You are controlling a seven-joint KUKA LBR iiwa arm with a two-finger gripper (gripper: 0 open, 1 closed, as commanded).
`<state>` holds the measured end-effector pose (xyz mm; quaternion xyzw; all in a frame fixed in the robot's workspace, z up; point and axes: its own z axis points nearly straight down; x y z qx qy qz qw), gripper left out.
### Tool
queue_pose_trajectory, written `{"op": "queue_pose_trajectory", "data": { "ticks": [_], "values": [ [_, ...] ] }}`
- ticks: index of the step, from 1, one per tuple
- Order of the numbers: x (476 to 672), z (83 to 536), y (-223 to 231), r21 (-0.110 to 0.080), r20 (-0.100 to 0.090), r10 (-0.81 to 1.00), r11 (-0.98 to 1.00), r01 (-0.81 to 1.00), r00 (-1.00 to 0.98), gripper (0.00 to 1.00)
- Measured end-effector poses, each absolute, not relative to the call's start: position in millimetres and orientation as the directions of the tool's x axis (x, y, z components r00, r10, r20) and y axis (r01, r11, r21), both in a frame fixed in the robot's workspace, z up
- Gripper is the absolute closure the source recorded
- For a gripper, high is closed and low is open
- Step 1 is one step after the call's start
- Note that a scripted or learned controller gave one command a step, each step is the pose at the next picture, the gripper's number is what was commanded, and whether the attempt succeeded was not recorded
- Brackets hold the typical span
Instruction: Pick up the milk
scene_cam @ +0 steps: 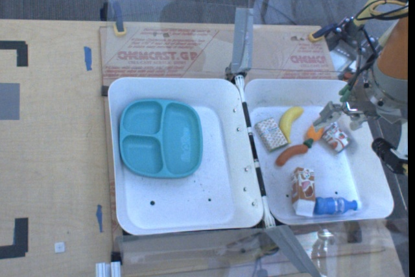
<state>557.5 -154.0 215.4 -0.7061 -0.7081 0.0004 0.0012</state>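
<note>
2 white bins sit side by side on the bench (52,139). Nearest in the right bin (379,201), the milk (303,190) carton lies beside a blue bottle (335,205). Farther back lie a sausage (293,153), a carrot (314,134), a small patterned box (271,133) and a banana (290,121). The gripper (338,117) hangs at the bin's far right, over a small red-and-white packet (335,138); whether its fingers are apart or together I cannot tell. The left bin (130,204) holds a teal divided plate (160,138).
</note>
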Motion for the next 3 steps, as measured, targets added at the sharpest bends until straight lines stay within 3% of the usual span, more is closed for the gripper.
{"op": "queue_pose_trajectory", "data": {
  "ticks": [1, 2, 3],
  "values": [
    [501.2, 139.8, -95.1, -0.001, 0.000, 1.000, 0.019, 1.000, -0.019, 0.00],
    [481.4, 88.0, -105.3, 0.005, 0.004, 0.990, -0.139, 0.990, 0.139, 0.00],
    [481.8, 97.7, -108.3, 0.009, 0.002, 0.989, -0.145, 0.989, 0.145, 1.00]
  ]
}}
